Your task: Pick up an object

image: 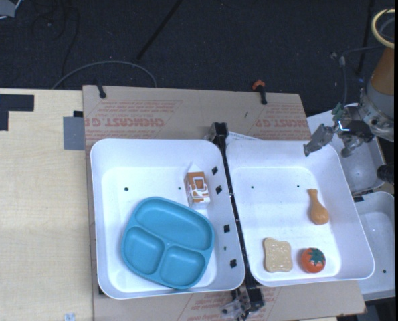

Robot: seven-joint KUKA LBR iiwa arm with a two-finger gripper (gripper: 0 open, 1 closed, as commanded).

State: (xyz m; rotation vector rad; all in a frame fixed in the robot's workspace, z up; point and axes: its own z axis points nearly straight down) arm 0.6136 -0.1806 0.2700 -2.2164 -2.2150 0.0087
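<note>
Camera view: nearest us, blue divided plate [166, 242] in left bin [112, 159], small orange-white carton [197, 188] at its upper edge | right bin [332, 172]: bread slice [277, 255] beside tomato [312, 260]; orange gourd [317, 208] lies long axis near-vertical, thin neck pointing up | gripper [332, 139] at bin's upper-right rim, fingers spread, nothing between; gourd below it, apart.

Dark carpeted floor [185, 32] lies at the far side (black cables [105, 65] trail across it); a pale wooden bench [31, 212] fills the left.
</note>
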